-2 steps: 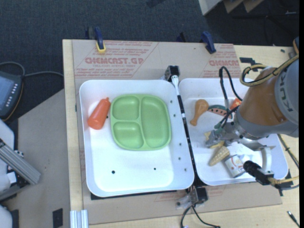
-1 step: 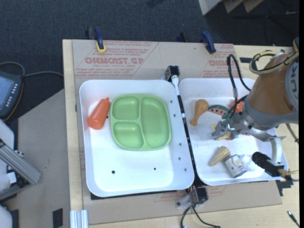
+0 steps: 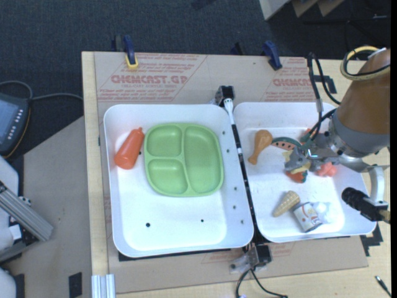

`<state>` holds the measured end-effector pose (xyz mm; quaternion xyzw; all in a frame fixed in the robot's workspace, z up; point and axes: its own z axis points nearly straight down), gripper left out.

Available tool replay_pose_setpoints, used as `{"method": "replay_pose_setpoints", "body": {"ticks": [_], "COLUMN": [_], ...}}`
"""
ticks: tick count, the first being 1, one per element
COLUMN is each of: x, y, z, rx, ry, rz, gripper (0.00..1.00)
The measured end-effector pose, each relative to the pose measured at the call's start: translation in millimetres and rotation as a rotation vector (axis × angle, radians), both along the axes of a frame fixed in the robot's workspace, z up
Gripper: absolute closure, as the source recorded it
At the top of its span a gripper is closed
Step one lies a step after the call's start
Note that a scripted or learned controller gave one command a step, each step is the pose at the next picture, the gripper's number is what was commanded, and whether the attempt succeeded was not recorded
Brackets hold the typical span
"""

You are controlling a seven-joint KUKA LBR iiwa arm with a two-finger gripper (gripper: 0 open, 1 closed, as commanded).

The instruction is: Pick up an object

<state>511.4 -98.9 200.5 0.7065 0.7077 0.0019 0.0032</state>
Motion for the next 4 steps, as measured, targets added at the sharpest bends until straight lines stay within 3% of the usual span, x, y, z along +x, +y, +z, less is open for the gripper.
{"method": "replay_pose_setpoints", "body": {"ticks": [1,2,3,4], "x": [1,26,63,70], "y": [0,47,91,99], "z": [26,16,32,29], "rx": [0.000,0.002,0.002,0.001], "ry": [0.002,0.005,0.002,0.004], "rz": [-0.001,0.004,0.004,0.000], "gripper": [1.00,1.00,1.00,1.00]}}
